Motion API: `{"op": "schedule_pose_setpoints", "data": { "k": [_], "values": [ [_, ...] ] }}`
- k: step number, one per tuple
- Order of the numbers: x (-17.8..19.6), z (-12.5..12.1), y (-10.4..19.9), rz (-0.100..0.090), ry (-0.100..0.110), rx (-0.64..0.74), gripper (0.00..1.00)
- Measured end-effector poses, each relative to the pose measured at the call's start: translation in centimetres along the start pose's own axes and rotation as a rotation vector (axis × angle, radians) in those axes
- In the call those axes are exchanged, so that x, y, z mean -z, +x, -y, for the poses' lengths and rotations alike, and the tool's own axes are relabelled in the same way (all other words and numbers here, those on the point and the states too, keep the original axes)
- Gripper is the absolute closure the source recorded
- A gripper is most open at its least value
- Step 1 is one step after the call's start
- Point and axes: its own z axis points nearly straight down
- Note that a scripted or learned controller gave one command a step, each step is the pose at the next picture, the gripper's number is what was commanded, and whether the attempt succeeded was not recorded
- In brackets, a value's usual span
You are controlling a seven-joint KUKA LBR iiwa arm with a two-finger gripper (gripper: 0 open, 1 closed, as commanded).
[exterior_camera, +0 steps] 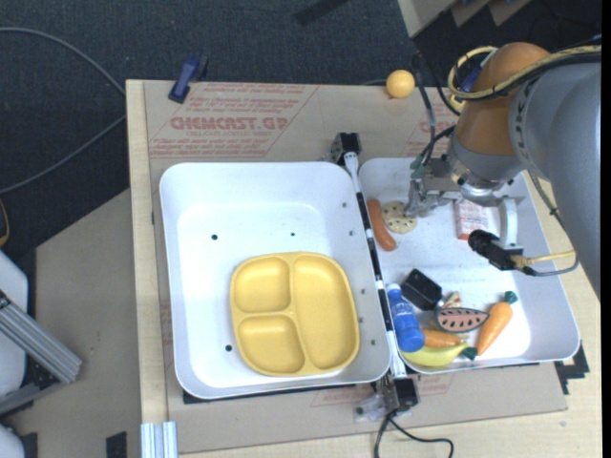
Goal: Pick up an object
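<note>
My gripper (420,201) hangs low over the back left part of the right bin (563,327), right beside a round tan cookie (399,220) and close to an orange sausage (381,225) lying along the bin's left wall. A red and white packet (470,219) lies just right of the gripper, partly under the wrist. Toward the bin's front sit a black block (421,287), a blue bottle (404,319), a banana (437,356), a watermelon slice (460,318) and a carrot (494,324). Nothing shows held in the gripper.
The left bin (191,208) holds a yellow divided plate (294,311). A yellow ball (400,84) and a blue clip (186,77) lie on the bench behind the bins. The grey arm (563,122) covers the right bin's back right corner.
</note>
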Motion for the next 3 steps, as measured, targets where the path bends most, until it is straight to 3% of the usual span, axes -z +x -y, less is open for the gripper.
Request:
{"op": "schedule_pose_setpoints", "data": {
  "k": [1, 2, 3],
  "values": [
    [0.0, 0.0, 0.0, 0.000, 0.001, 0.000, 0.00],
    [8.6, -2.9, -4.4, -0.001, 0.007, -0.001, 0.00],
    [6.5, 5.8, 0.1, -0.004, 0.013, -0.001, 0.00]
  ]
}}
